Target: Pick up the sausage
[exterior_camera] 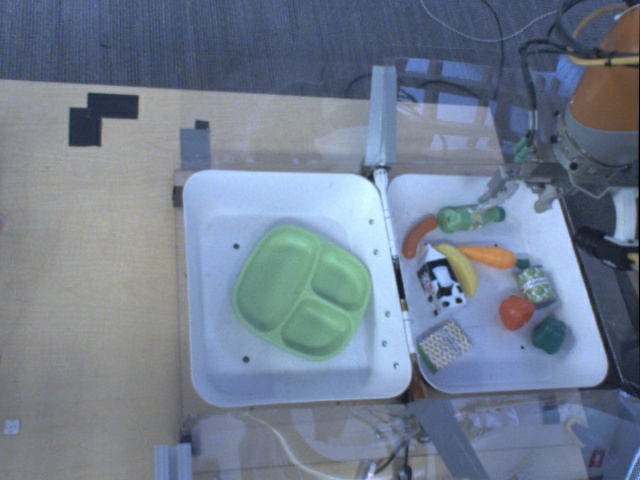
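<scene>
A green divided plate (303, 292) is held in the left bin (205, 368). In the right bin (585, 363), the sausage (418, 234) is seen at the upper left, beside a green bottle (465, 217). The gripper (517, 190) is spread, empty. No writing can be read.

The light is bright and even, and it seems to come from above. The two white bins (290, 193) look almost too white, with only faint shadows inside. The whole picture is a bit soft and grainy, so small things look fuzzy.
</scene>
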